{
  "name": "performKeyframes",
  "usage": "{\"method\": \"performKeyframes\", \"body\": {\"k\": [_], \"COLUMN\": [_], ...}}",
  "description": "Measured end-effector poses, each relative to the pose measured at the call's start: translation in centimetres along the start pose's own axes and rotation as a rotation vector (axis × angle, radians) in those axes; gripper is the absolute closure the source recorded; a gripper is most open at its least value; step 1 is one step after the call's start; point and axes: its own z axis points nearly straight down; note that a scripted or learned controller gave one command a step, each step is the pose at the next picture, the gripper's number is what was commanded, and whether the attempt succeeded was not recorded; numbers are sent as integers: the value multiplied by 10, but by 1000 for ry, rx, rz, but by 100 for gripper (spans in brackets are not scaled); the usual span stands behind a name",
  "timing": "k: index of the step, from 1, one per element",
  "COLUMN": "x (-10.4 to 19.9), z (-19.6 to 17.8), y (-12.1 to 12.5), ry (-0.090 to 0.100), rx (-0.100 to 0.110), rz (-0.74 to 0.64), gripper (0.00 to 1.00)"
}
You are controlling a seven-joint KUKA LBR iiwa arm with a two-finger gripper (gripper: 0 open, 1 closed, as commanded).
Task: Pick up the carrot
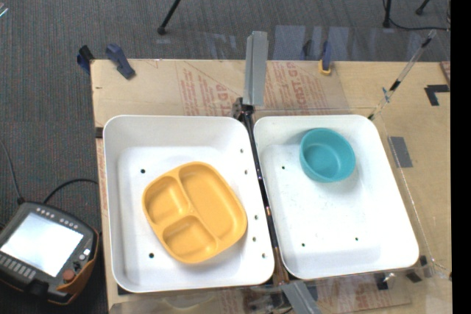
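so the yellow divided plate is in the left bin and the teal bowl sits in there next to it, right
Not quite. The camera view shows the yellow divided plate in the left bin, but the teal bowl is not beside it: it sits in the right bin, near its far edge.

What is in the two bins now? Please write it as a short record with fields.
left bin: yellow divided plate, three compartments, lying flat
right bin: teal bowl, upright, near the far edge
carrot: I cannot find one in either bin
bench around bins: brown cardboard
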Motion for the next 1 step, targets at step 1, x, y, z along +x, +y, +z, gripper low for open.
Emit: {"method": "performKeyframes", "body": {"k": [1], "x": [-30], "z": [257], "y": [4], "ry": [-24], "rx": [5], "rz": [7], "gripper": [100]}}
